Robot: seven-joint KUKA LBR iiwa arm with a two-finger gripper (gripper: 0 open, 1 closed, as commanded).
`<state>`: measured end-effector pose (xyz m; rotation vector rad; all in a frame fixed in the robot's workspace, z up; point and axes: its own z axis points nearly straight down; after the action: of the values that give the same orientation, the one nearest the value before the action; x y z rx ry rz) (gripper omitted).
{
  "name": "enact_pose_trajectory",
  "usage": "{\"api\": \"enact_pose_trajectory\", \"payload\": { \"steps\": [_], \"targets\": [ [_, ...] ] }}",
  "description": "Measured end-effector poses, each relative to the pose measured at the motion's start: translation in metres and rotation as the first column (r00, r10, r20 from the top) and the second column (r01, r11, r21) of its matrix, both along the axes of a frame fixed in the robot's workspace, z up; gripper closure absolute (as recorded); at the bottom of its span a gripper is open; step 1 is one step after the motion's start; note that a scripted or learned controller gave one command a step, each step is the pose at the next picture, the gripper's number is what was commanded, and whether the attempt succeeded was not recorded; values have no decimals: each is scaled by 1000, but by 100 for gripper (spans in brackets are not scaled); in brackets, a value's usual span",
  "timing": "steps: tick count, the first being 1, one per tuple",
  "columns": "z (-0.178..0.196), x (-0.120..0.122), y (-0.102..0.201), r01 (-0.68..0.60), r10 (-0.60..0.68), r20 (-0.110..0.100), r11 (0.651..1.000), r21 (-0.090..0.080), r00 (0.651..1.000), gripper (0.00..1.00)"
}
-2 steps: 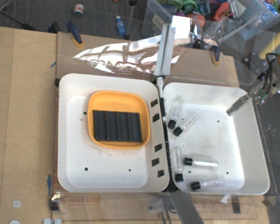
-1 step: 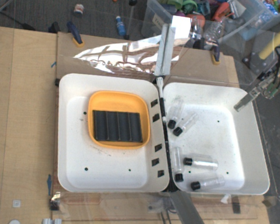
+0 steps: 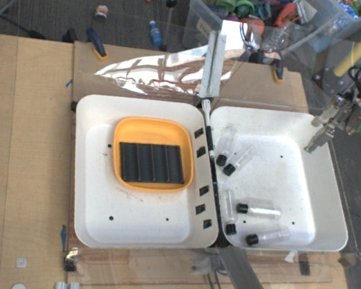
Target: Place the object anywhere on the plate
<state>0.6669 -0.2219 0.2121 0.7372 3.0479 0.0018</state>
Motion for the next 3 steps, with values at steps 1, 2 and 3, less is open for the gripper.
{"api": "enact_pose_trajectory", "payload": {
  "steps": [1, 2, 3],
  "targets": [
    [24, -6, 14, -236, 236, 3, 972, -3, 972, 0],
    [21, -6, 9, -540, 540, 2, 842, -5, 842, 0],
    [17, 2, 1, -516, 516, 5, 856, -7, 856, 0]
  ]
}}
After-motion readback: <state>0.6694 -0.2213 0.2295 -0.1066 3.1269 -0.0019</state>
